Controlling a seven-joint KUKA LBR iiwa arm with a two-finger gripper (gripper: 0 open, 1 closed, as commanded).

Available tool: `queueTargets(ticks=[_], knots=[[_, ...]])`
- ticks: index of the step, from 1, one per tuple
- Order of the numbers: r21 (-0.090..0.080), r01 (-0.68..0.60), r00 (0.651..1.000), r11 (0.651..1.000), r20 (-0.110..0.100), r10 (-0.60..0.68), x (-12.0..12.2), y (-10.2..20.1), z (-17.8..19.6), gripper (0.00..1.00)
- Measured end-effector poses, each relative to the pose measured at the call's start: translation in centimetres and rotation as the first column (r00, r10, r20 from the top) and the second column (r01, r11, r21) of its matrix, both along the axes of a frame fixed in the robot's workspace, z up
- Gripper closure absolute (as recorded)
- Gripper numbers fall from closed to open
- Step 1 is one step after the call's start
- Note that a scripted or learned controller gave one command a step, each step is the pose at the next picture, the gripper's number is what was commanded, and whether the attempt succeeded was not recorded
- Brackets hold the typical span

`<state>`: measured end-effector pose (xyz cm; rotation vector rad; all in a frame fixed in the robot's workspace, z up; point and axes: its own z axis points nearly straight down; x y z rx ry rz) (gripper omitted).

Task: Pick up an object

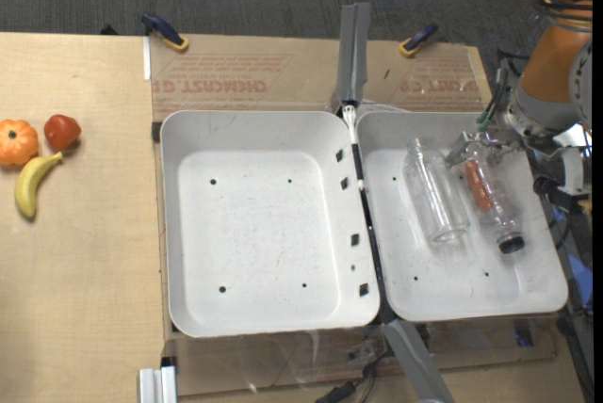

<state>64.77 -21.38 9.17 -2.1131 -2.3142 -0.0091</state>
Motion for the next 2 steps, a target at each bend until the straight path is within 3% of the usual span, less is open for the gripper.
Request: queueTargets(ticks=[1,2], knots=[[-0.003,-0.003,1.000,1.000,0.002,0.003,0.1,-0.1,1.1,1.00],[-0.010,0.137,0.991,0.991,0.004,-0.137,1.2,5.8,10.6,1.00]])
